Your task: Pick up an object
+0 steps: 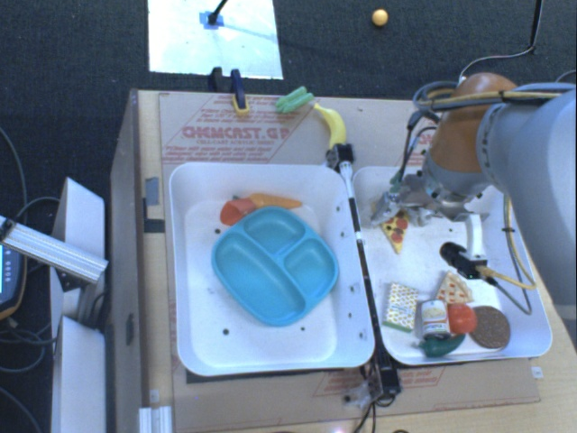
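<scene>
The grey arm's gripper is hovering in the right-hand shallow white bin, just above the small triangular pizza-slice toy; whether the jaws are standing wide or narrow cannot be told. A good grasp is probably calling for a straight descent centred on the slice, keeping away from the bin wall and from the blue compartment plate in the left bin.

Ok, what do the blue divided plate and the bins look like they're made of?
The blue divided plate looks like moulded plastic: uniform light blue, rounded compartment walls, a soft satin sheen. The left bin and right bin also look like plastic, probably thin formed sheet: plain white, smooth, rounded corners and shallow rolled rims. None of this is certain from the look alone.
</scene>
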Motion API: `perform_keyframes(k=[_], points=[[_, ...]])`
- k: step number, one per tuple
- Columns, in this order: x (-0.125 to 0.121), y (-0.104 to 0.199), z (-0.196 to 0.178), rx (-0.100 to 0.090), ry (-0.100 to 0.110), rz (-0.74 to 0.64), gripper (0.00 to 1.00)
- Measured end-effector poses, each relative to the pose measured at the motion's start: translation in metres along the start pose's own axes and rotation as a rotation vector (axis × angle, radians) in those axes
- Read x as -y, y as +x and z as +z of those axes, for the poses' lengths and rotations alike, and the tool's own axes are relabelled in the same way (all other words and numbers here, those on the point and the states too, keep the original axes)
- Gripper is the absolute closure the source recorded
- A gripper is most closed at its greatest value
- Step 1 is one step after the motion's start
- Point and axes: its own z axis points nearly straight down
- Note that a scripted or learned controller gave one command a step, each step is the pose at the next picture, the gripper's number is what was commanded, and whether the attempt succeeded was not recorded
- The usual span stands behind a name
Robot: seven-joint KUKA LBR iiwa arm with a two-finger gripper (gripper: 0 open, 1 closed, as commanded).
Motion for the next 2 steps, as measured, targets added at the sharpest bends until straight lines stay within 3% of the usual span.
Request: perform_keyframes(k=[1,2], points=[[-0.0163,-0.0076,-0.0007,0.0,-0.003,-0.003,0.0],[-0.0114,0.0004,-0.0002,0.0,-0.001,-0.003,0.0]])
